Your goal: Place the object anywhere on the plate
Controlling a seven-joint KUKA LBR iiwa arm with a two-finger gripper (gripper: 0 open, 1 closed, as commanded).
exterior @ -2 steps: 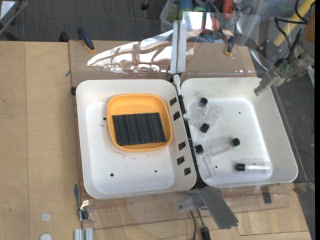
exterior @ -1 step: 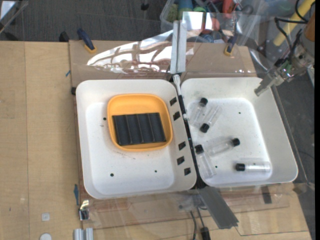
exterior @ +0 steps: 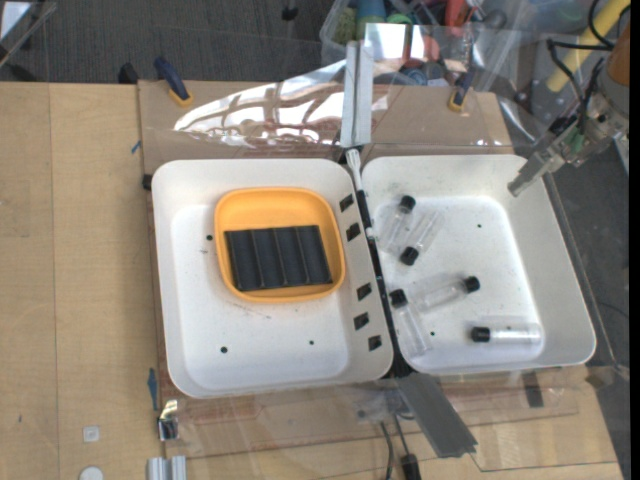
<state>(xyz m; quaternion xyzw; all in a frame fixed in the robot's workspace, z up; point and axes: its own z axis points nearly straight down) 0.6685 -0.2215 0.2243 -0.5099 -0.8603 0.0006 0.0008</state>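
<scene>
Camera view had the orange plate (exterior: 281, 243) sitting in the left bin (exterior: 190, 298), a black ridged block (exterior: 277, 258) on it. Right bin (exterior: 560, 308) held several clear black-capped vials (exterior: 505, 334), scattered from 9 to 5 o'clock. Gripper (exterior: 527, 178) hovered near its 2 o'clock rim, too blurry to tell its state.

The arm (exterior: 600, 108) reaches in from the upper right, its claw (exterior: 524, 180) angled down-left.

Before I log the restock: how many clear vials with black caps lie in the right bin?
5, all in the right bin: two near the upper left, one centre, one lower left, one lower right. Clear glass could hide another.
</scene>
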